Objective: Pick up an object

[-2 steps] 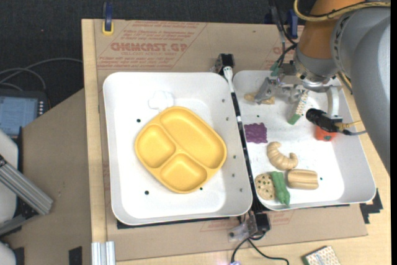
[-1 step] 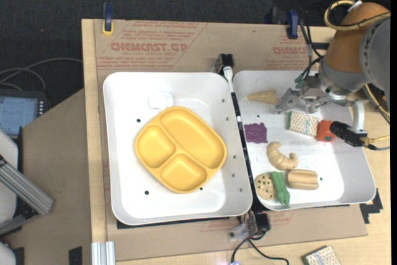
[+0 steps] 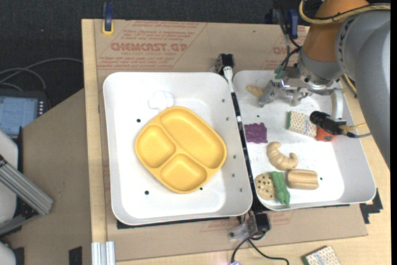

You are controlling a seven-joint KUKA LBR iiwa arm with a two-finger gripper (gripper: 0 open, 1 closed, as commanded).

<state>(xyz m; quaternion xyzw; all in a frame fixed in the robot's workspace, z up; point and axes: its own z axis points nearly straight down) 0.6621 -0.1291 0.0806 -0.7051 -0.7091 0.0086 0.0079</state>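
My gripper (image 3: 273,95) hangs low over the far part of the right bin (image 3: 353,177), under the orange wrist band. A small beige piece (image 3: 254,90) lies just left of it, close to its tip. Nearer in the same bin lie a purple piece (image 3: 255,132), a patterned square (image 3: 300,123), a croissant (image 3: 282,156), a bread roll (image 3: 303,179), a speckled cookie (image 3: 263,184) and a green piece (image 3: 280,189). I see nothing held in the gripper.
A yellow divided plate (image 3: 180,149) lies in the middle of the left bin (image 3: 124,96). A black divider rail (image 3: 239,127) runs between the bins. The arm's grey body covers the far right.
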